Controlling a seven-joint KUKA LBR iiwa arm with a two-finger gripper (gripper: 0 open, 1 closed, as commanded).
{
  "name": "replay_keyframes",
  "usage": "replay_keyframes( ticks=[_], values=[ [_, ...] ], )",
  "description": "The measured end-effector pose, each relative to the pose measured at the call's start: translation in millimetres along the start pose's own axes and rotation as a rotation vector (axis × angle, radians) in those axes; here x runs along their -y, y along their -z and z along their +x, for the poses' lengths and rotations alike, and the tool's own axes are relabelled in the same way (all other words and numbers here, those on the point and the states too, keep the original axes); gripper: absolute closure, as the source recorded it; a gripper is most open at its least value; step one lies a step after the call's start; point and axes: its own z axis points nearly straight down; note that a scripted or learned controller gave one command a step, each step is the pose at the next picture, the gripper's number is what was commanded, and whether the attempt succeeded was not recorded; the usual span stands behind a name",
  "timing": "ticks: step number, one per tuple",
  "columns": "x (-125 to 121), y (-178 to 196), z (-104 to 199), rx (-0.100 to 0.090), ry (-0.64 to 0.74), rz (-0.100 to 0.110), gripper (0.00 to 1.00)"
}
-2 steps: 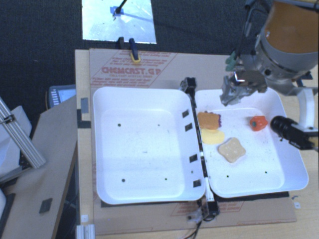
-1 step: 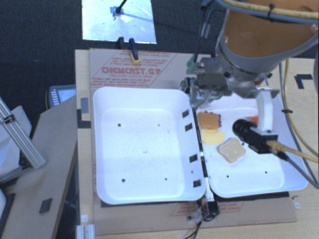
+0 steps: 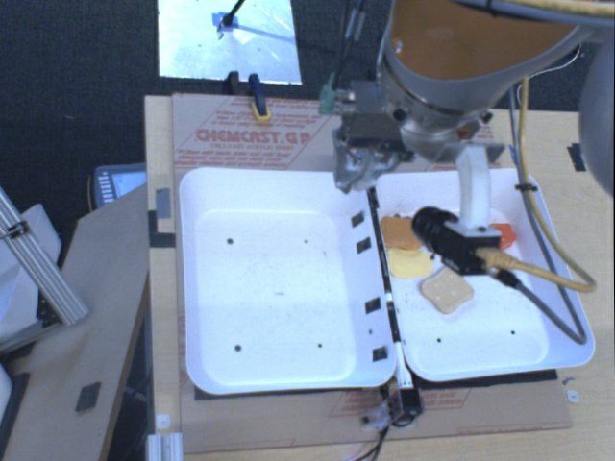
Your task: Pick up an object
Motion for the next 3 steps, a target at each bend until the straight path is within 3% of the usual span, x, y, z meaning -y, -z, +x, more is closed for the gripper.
replay_keyframes(
  ticks=[1, 2, 3],
  values=[
    [-26, 3, 40, 0.001, -0.001, 0.002, 1.00],
    [-25, 3, 38, 0.002, -0.003, 0.004, 0.00],
    [-25, 14, 38, 0.001, 0.001, 0.001, 1.00]
  ],
)
